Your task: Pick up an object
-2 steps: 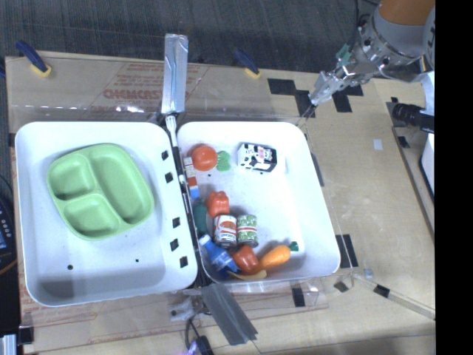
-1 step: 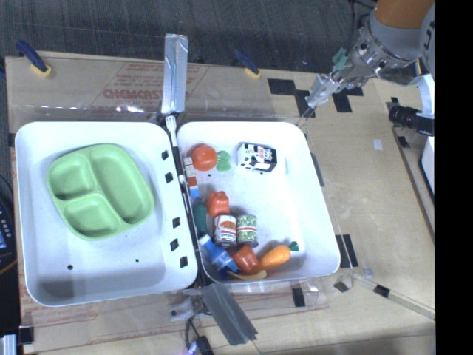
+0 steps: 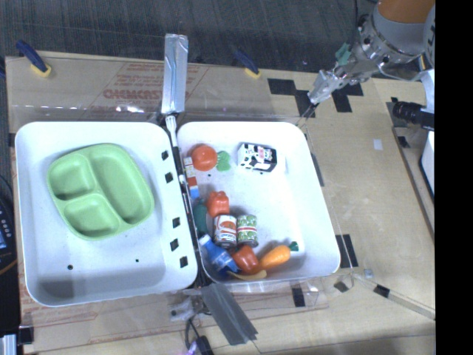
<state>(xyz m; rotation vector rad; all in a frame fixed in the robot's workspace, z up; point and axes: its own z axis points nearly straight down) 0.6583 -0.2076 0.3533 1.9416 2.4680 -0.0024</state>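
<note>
arm (image 3: 395,17) angled down-left, gripper (image 3: 321,92) seemingly beyond right bin's (image 3: 314,198) corner.

green divided plate (image 3: 100,189) (left bin (image 3: 37,272)), blue clamps (image 3: 34,58)

Two white bins (image 3: 318,198), one green tray (image 3: 100,189)

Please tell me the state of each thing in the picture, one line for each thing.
claw: above the bench, beyond the right bin's far corner, holding nothing
green tray: lying flat in left bin
black-and-white box: lying in right bin
carrot: lying on its side
two small cans: upright, side by side
</note>
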